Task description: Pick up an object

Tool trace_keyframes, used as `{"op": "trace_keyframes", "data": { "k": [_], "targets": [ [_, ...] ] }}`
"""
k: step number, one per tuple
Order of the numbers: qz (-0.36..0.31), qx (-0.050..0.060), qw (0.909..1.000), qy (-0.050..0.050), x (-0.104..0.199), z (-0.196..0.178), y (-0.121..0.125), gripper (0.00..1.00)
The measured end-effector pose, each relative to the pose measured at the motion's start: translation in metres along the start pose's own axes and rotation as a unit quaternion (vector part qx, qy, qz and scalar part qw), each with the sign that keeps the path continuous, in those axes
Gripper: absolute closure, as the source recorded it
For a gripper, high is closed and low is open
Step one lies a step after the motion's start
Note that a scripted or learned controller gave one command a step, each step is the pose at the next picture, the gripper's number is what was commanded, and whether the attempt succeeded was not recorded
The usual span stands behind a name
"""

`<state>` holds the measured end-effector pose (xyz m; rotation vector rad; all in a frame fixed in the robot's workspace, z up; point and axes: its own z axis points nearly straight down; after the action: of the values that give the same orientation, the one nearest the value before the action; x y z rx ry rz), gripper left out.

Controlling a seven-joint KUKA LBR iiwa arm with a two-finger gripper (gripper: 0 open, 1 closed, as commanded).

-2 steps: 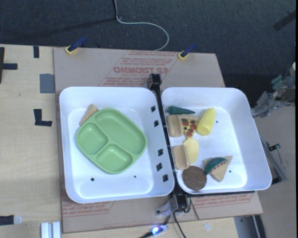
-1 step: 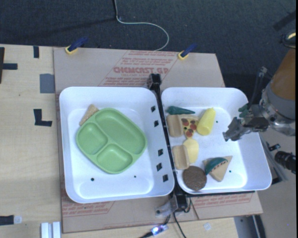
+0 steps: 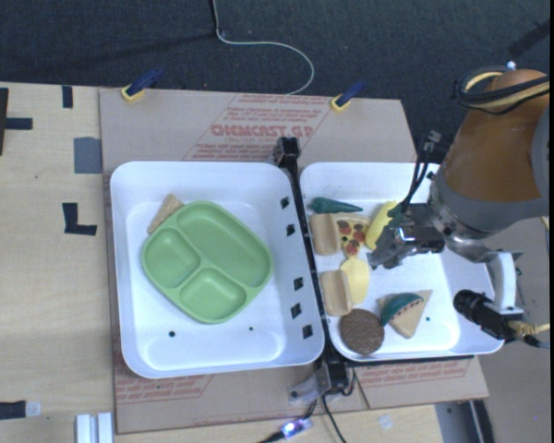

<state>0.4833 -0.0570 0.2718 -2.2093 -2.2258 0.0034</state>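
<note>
**Gripper low over the right bin's toy food**

The arm (image 3: 494,146) reaches in from the right and its gripper (image 3: 392,247) sits over the right bin (image 3: 443,178), beside a yellow banana (image 3: 380,221). Whether the claw is apart, together or clamped on anything cannot be told; the dark wrist parts hide it.

The banana lies just left of the gripper, its long axis running from upper right to lower left, the lower end pointing toward a pizza slice (image 3: 353,236). Nothing shows it lifted off the bin floor.

Along the bin's left side, near the divider, lie a green pepper (image 3: 335,205) with its long axis left to right, a tan bread piece (image 3: 322,233) standing top to bottom, and a second bread piece (image 3: 334,292) below it. A pale yellow pear-like piece (image 3: 355,278) sits between the bread and the gripper. At the front are a round brown cookie (image 3: 361,331) and a wedge with a teal top (image 3: 404,310), its tip pointing right and up.

The left bin (image 3: 134,247) holds a green divided plate (image 3: 206,261), tilted diagonally, with a tan cracker (image 3: 165,212) tucked at its upper left edge.
</note>
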Motion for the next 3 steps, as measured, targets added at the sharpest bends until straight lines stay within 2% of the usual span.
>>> {"op": "trace_keyframes", "data": {
  "k": [1, 2, 3],
  "targets": [
    [-0.002, -0.002, 1.0, 0.0, 0.087, -0.005, 0.001, 1.0],
    [0.001, -0.006, 1.0, -0.001, 0.104, -0.098, 0.001, 1.0],
    [-0.001, -0.004, 1.0, 0.0, 0.183, -0.141, 0.001, 1.0]
  ]
}}
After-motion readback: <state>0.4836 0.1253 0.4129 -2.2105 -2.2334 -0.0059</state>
